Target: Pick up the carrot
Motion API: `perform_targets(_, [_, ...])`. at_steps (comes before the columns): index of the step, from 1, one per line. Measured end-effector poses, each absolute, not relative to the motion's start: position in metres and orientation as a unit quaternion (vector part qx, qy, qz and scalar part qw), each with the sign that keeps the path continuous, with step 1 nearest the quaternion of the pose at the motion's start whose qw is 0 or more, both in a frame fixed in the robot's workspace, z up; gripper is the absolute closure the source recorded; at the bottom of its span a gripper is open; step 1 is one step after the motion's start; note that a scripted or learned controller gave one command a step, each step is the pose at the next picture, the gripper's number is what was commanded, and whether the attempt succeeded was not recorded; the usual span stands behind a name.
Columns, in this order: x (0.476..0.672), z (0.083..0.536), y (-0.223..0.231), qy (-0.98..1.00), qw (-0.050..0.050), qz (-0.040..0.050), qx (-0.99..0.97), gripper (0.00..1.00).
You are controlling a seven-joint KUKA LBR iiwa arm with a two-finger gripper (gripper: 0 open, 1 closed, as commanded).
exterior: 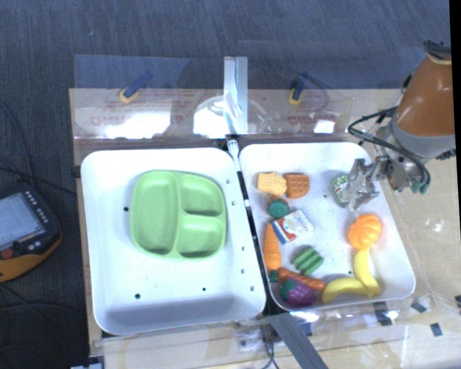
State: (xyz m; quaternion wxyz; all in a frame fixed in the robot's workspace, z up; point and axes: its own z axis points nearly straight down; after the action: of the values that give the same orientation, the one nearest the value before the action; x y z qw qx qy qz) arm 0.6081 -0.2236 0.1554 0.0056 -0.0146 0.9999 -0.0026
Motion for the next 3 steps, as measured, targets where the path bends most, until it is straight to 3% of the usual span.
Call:
perform_targets(1, [0.508, 0.093, -0.222, 0.999, 0.007, -0.0017, -0.048, 1.00])
perform_targets(2, [0.508, 0.091, -0.222, 0.999, 0.008, -0.0028, -0.048, 0.00])
perform_targets(3, [0.581, 0.090, -0.222, 0.991, 0.006, -0.0009, 0.131, 0.00])
